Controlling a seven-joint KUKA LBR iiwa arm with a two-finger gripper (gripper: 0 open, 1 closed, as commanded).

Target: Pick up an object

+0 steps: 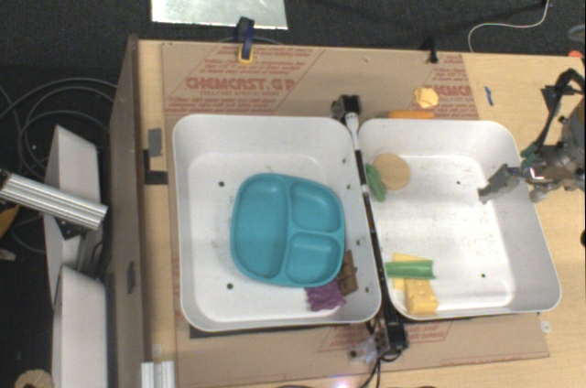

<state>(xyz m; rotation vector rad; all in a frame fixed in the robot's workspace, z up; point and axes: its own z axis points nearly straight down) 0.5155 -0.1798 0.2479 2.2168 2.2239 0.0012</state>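
Observation:
My gripper (499,182) reaches in over the right rim of the right bin (476,226), above bare white floor, with nothing seen in it. A tan round piece (394,171) lies in that bin's upper left. A green piece (374,181) leans against the left wall beside it. Near the front left lie a green bar (409,268) and a yellow block (420,296), close together. In the left bin (206,194) a blue divided plate (288,229) rests, with a purple piece (322,296) and a brown piece (349,274) at its lower right.
An orange piece (410,113) and a yellow round piece (426,97) lie on the cardboard behind the right bin. A clamp (348,109) sits where the bins meet at the back. Cables hang at the far right by the arm (558,159).

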